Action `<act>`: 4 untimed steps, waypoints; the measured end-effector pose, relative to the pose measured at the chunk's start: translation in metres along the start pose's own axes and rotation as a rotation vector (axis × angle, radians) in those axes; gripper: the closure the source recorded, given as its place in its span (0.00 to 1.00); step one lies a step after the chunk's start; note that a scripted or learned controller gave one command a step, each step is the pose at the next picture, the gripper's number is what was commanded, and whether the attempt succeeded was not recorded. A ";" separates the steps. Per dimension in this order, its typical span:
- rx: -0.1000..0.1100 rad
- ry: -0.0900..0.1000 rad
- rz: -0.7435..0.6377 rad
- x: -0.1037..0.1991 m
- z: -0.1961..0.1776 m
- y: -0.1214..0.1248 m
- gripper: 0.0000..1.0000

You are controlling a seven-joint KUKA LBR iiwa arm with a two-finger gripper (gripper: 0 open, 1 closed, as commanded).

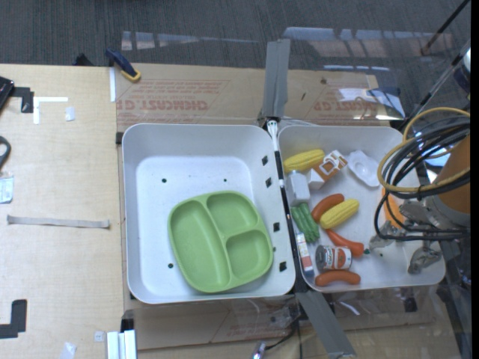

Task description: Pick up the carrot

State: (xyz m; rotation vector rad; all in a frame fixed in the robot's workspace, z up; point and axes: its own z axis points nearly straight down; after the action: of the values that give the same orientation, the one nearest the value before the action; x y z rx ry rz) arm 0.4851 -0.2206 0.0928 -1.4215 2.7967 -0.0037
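The carrot [327, 205] is observed lying untouched in the right bin [389, 137]. No grasp is judged made; the end effector [400, 238] state cannot be told.

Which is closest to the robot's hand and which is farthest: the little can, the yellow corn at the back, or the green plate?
From the hand, in the camera view:
1. Little can, right bin, near its front.
2. Yellow corn, back of the right bin.
3. Green plate, left bin.
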 end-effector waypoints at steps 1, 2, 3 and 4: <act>-0.005 -0.004 -0.220 0.000 0.000 0.006 0.00; -0.011 -0.012 -0.633 -0.003 0.002 0.010 0.00; -0.009 -0.009 -0.658 -0.005 0.002 0.012 0.00; -0.013 -0.013 -0.765 -0.004 0.003 0.011 0.00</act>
State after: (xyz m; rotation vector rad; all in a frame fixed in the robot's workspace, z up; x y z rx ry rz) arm 0.4783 -0.2108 0.0902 -2.3599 2.0608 0.0212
